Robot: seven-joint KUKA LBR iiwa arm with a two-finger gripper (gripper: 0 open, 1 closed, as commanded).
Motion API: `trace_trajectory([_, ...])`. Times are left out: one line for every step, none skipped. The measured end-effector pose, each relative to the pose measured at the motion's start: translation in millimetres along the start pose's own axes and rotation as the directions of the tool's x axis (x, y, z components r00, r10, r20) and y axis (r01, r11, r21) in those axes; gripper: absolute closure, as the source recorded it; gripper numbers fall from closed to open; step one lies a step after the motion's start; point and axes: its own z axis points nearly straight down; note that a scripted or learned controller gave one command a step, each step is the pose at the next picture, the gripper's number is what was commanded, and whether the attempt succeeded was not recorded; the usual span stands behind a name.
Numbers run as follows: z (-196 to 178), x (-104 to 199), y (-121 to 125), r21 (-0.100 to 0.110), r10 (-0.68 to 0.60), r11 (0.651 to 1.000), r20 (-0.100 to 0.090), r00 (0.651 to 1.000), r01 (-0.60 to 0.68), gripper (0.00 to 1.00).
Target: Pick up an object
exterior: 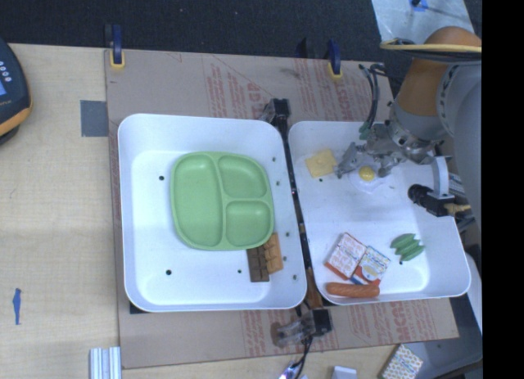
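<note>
On the left bin [131, 205] rest a green divided plate [222, 200] and a brown block [264, 259], both untouched. Over the right bin [446, 283], the gripper [366, 159] hangs between a yellow slice [321, 164] and a small yellow piece [368, 174]; nothing seems lifted yet. Whether it grips anything, I cannot tell.

Glossy white plastic bins [143, 205], matt green plate [221, 200]

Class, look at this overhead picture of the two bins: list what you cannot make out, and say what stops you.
1. Gripper, camera view: too small and cluttered to tell whether it is open or shut.
2. Yellow item beneath it: partly covered by the gripper, so its identity is unclear.
3. Carton labels: too small to read.
4. Arm: cut off by the right edge.
</note>
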Motion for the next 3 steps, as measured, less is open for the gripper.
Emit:
trace_trajectory([-3.0,-57.4,5.4,-0.046,0.014,0.999,0.011,1.000,-0.013,0.00])
trace_trajectory([-72.6,-0.1,-56.2,-0.044,0.007,0.999,0.008,1.000,-0.007,0.00])
trace_trajectory([-73.4,28.1,-55.6,-0.042,0.006,0.999,0.008,1.000,-0.005,0.00])
